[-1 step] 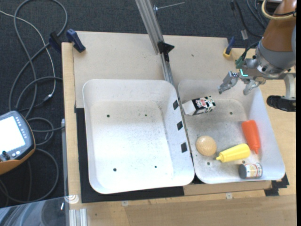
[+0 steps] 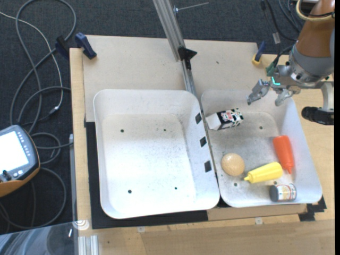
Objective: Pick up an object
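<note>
Nearest the camera, at the right bin's (image 2: 303, 142) near edge: small jar (image 2: 282, 192) lying on its side, just beside yellow squeeze bottle (image 2: 264, 172). Left of the bottle, close by: tan ball (image 2: 232, 164). Beyond the jar, near the right wall: orange bottle (image 2: 284, 152), lengthwise. Black-and-white carton (image 2: 226, 119) apart from the rest, by the divider between the bins. Bare speckled floor between carton and the near cluster. Left bin (image 2: 143, 153) with open floor throughout. Pincer (image 2: 271, 93) above the right bin's far rim, fingers spread wide, nothing between them; carton below and to its left, well apart. Slanted metal pole (image 2: 169, 23) crossing the table (image 2: 127, 62) beyond the bins.
</note>
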Robot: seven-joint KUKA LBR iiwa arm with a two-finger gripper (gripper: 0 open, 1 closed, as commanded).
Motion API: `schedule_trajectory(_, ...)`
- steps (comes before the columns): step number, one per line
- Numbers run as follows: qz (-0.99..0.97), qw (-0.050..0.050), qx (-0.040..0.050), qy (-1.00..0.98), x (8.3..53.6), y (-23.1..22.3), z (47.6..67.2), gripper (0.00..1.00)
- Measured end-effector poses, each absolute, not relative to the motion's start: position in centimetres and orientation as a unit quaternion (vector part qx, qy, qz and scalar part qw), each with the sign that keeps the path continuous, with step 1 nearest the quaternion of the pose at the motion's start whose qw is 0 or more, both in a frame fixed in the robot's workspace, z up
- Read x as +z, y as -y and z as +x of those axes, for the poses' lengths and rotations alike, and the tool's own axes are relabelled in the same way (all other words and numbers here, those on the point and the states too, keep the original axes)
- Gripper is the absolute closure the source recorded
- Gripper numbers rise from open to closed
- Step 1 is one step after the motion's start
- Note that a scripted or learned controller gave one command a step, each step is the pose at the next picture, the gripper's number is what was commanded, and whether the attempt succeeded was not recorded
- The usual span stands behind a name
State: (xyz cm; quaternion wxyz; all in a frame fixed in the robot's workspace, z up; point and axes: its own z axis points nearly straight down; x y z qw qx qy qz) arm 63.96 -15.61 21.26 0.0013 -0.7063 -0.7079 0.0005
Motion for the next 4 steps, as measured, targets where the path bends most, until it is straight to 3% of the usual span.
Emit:
schedule_trajectory(2,-0.707,0.001,0.0006,0.707,12.3,14.8,64.5,0.0)
schedule_trajectory(3,-0.706,-0.006,-0.0042,0.708,11.3,14.9,65.0,0.0)
schedule_trajectory(4,-0.706,-0.007,-0.0054,0.708,12.4,14.8,65.1,1.0)
